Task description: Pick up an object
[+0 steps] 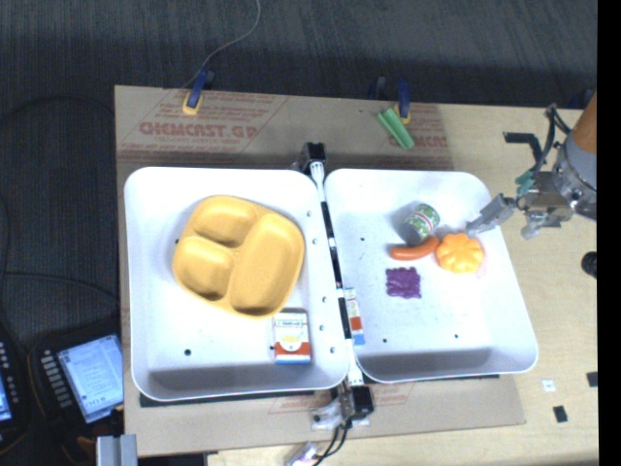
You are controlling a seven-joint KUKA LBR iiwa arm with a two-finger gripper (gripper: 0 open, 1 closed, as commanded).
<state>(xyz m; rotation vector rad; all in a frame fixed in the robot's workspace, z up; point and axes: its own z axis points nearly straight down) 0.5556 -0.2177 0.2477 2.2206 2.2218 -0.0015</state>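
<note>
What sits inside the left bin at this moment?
The left bin holds a yellow divided tray and a small carton. Whatever lies beneath the tray is covered.

From my remote seat I saw the gripper (512,215) poised over the right bin's (505,352) far right rim. That bin held a small can (421,220), orange carrot (414,250), orange pumpkin (459,253), purple grapes (404,282). Left bin (146,357): yellow divided tray (239,253), small carton (291,337).
</note>
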